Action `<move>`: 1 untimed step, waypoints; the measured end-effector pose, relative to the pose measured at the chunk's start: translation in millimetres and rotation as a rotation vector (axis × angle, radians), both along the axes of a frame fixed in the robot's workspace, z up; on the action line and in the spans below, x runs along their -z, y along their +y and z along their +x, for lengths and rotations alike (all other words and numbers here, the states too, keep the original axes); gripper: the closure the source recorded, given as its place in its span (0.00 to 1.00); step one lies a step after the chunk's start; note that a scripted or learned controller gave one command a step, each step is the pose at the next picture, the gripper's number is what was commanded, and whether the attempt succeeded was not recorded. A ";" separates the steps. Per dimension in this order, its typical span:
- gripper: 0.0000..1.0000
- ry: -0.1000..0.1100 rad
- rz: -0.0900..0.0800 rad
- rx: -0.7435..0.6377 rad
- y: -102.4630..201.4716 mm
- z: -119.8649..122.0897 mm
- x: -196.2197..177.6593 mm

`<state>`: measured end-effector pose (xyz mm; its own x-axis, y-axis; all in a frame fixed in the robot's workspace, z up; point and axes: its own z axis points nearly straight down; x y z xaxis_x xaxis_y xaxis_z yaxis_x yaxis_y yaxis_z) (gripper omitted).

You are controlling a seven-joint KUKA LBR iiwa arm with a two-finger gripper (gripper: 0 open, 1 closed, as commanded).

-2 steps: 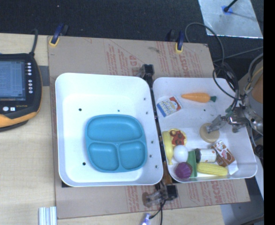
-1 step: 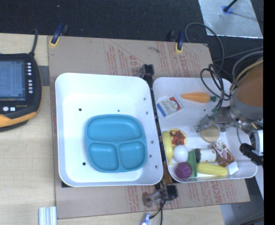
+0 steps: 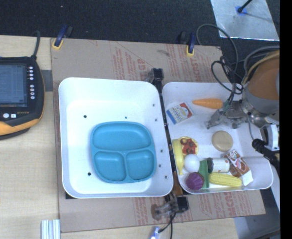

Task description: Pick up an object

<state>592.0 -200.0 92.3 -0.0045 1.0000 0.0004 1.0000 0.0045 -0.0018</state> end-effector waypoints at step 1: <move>0.00 0.002 -0.001 0.000 -12.4 -104.5 0.8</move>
